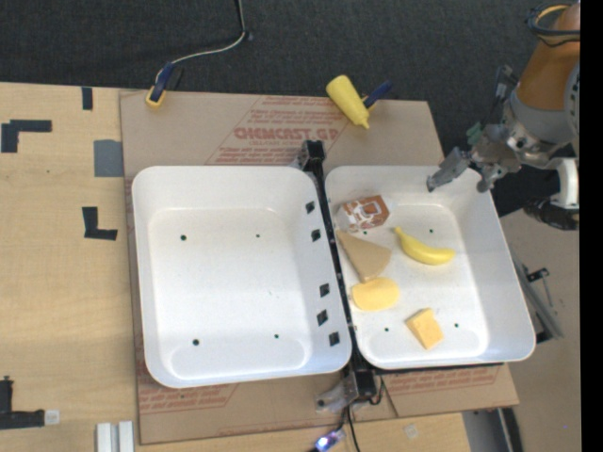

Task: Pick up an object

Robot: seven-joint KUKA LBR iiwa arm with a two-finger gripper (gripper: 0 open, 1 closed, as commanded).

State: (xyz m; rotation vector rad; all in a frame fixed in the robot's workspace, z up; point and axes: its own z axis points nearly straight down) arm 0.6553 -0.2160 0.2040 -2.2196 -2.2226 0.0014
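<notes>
Right bin (pixel 490 252) holds banana (pixel 424 249); pincer (pixel 462 169) above rim.

Setting read as a robotics lab: two white bins (pixel 226 365) clamped onto a cardboard sheet (pixel 273 130) over a plywood bench (pixel 57 252), black tape marks (pixel 94 224), loose cable (pixel 212 50), dark carpet (pixel 113 17) behind.

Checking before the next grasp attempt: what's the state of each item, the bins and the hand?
banana: lying in right bin, untouched
brown wedge: flat, beside the divider
yellow lump: resting just below the wedge
orange block: near the front rim, apart from the others
patterned brown item: lying behind the wedge
hand: above the right bin's back corner, holding nothing
</notes>
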